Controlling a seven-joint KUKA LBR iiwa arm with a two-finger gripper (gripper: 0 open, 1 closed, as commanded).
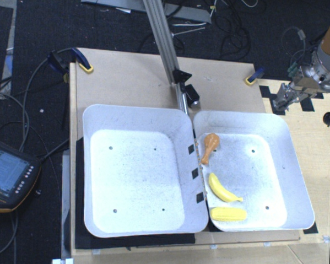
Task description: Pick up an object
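Note:
The right bin (274,162) holds three things along its left side. An orange-brown drumstick-shaped object (209,146) lies near the top left. Below it rests a yellow banana (222,189), and a yellow oblong piece (228,215) lies at the bin's front left corner. My gripper (281,100) hangs at the upper right, above the bench beyond the right bin's far right corner, well away from all three objects. Nothing is visible between its fingers.
The left bin (135,177) lies beside the right one, joined by black clips at the seam. A slanted metal pole (167,46) rises behind the bins. Yellow-and-blue clamps (83,63) sit at the bench's back corners. A pendant (5,175) lies on the floor at left.

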